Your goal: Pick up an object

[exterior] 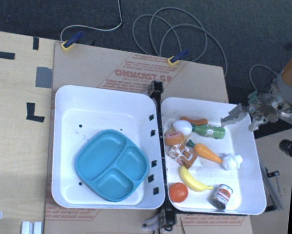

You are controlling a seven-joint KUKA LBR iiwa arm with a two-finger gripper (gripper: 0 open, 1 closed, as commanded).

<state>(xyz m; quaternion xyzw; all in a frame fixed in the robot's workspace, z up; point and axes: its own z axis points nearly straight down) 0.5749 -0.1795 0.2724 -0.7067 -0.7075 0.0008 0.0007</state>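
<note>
- Gripper [243, 117] hung over the right bin's [251, 151] far corner, fingers apart, nothing in them.
- Below-left of it: one bottle [208, 131], one carrot [207, 153], one banana [195, 181], one can [222, 195].
- Farther left: one blue tray [112, 164].

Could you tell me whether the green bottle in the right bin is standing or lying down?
Lying down: the green bottle rests lengthwise on the right bin's floor.

Two bins lie side by side on the desk [10, 125]. The left bin [65, 100] holds a sectioned tray [112, 165]. In the right bin [254, 193]: egg [182, 127] at 10 o'clock, bottle [209, 131] at 12, carrot [207, 153] at centre, banana [194, 180] at 6, tomato [178, 192] at 7, can [222, 195] at 5. The tool [244, 116] hangs over the rim at 1 o'clock.
</note>
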